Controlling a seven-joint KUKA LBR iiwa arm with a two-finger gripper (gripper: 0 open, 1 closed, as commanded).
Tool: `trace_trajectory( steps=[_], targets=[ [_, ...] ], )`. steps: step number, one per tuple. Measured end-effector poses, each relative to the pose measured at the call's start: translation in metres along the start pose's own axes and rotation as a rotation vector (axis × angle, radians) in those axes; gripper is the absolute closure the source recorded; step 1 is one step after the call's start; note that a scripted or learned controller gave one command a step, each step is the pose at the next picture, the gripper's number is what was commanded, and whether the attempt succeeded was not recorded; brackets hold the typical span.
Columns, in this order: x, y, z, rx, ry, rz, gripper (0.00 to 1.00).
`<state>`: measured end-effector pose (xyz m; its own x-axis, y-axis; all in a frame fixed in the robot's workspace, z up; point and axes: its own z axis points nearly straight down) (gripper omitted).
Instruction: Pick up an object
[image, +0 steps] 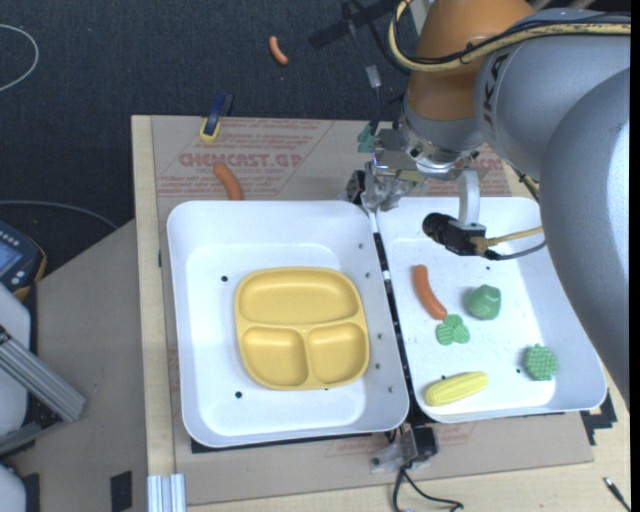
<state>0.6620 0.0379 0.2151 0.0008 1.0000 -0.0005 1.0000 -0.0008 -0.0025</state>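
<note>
The right bin holds a red-orange sausage, a round green vegetable, a small broccoli, a yellow corn cob and a bumpy green piece. My gripper hangs at the far end of the rim between the two bins, above and left of the sausage, well apart from all the toys. Nothing shows between its tips.
The left bin holds a yellow three-compartment tray. On the cardboard behind the bins lie an orange sausage and a blue-and-yellow tool. Another small orange piece lies on the dark floor beyond.
</note>
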Motion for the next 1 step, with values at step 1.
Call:
trace_trajectory(
  steps=[1],
  targets=[
    [-0.0126, 0.0038, -0.0112, -0.006, 0.000, 0.001, 1.00]
  ],
)
